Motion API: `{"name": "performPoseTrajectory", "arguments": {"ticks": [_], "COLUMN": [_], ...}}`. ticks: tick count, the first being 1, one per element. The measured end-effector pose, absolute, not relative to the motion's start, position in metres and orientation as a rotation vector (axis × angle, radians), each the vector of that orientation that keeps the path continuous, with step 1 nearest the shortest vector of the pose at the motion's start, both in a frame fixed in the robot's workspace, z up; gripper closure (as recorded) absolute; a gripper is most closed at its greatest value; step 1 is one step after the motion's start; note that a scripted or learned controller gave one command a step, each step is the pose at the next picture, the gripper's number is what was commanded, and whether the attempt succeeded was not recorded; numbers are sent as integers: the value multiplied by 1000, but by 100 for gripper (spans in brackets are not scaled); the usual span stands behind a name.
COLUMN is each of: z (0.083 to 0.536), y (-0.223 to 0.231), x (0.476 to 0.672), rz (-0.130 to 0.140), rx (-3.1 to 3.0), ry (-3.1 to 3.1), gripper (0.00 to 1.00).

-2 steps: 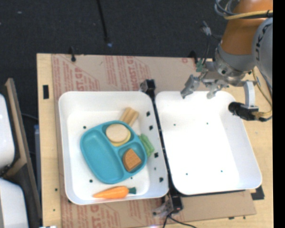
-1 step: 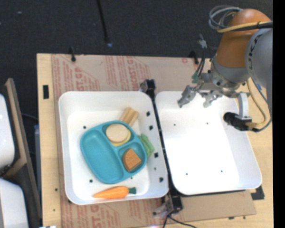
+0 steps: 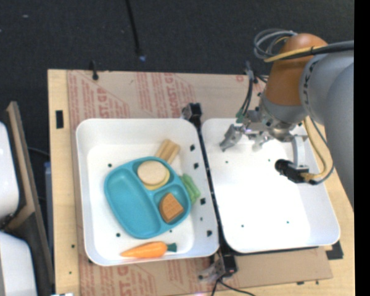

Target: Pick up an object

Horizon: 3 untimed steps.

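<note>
Blue tray (image 3: 132, 205) in left bin (image 3: 86, 165), carrot (image 3: 149, 249)

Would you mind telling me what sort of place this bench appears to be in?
Probably a robot grasping test bench in a lab: two white bins on a board, toy food such as a carrot on and around a blue tray, and the arm's claw above the right bin.

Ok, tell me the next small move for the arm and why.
Probably swing the end effector left across the divider, toward the left bin. It hangs over the right bin, while the carrot, blue tray and other pieces all lie in the left one.
</note>
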<state>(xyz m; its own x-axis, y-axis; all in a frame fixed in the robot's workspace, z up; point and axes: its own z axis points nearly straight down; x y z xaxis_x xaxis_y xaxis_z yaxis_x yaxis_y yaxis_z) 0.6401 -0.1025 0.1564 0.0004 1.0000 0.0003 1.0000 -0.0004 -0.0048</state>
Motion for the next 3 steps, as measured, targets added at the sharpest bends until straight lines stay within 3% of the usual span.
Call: {"name": "performPoseTrajectory", "arguments": {"ticks": [1,2,3], "z": [104,118,181], "y": [-103,-104,-101], "x": [639,641,642], "rz": [4,-3,-6], "rx": [-2221,-2226,-2225], "ry": [-2218,-2219,-2224], "gripper": [0,100,100]}}
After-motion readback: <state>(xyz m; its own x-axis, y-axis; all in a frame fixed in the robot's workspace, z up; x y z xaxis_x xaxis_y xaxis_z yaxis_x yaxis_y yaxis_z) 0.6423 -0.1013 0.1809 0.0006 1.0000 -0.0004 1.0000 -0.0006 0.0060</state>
